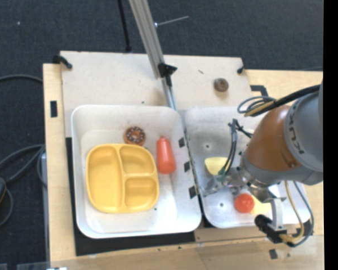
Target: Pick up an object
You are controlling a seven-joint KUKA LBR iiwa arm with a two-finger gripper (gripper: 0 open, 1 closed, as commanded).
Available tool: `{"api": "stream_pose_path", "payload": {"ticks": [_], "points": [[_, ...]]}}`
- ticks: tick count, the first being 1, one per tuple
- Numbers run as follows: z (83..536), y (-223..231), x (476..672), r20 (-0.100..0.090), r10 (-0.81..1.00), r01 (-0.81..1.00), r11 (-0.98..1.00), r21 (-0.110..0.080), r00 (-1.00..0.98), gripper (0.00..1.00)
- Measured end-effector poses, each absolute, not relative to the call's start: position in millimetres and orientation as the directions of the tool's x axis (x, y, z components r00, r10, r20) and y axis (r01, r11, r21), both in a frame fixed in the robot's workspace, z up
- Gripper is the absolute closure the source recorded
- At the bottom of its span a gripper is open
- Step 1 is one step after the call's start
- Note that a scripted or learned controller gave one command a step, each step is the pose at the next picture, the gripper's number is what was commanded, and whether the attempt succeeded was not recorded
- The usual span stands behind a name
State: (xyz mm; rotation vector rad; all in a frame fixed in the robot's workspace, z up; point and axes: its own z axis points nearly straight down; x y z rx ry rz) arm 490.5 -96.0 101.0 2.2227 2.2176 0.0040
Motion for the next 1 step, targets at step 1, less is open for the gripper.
{"api": "stream_pose_path", "payload": {"ticks": [1], "points": [[101.0, -96.9, 490.5, 0.0, 1.0, 1.0, -0.002, 0.004, 0.002, 0.0]]}}
